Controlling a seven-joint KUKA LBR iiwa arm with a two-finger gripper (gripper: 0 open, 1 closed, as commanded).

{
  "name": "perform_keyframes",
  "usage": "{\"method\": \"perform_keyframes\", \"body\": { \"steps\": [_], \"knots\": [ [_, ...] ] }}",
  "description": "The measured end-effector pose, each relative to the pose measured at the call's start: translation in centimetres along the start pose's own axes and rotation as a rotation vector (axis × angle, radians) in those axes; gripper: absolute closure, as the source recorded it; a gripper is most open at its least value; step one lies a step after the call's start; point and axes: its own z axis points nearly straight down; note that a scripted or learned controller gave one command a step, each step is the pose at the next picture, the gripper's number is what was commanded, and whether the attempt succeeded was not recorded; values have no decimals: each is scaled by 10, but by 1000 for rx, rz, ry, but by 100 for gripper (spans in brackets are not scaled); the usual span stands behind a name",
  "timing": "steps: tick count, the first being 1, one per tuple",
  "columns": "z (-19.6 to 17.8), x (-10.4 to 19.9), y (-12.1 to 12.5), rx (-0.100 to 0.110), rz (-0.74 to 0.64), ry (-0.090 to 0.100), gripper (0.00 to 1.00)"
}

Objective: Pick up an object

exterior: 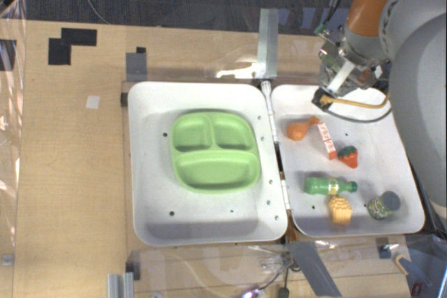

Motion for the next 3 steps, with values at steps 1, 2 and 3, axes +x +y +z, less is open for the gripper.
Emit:
{"method": "perform_keyframes", "body": {
  "steps": [1, 2, 3],
  "knots": [
    [-26, 48, -51, -1, -28, 2, 100],
    [-46, 58, -58, 0, 80, 1, 100],
    [-59, 29, -51, 0, 337, 0, 100]
  ]
}}
